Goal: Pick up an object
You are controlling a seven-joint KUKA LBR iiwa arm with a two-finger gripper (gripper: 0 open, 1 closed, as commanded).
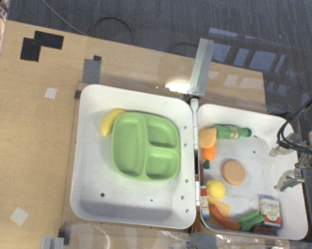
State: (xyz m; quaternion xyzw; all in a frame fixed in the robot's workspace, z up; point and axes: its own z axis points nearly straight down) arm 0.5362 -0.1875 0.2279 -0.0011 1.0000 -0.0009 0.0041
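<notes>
We see a pale wooden desk [19, 147] on dark grey carpet [162, 6], carrying two white bins. The left bin [84, 197] holds a green divided plate [144, 145]. Right of that plate, the right bin [257, 148] holds toy food, including a tan round cookie [233, 172]. The pincer [288, 182] hovers right of the cookie, fingers apart, gripping nothing.

Wooden bench [19, 147], grey carpet [162, 6]
</notes>
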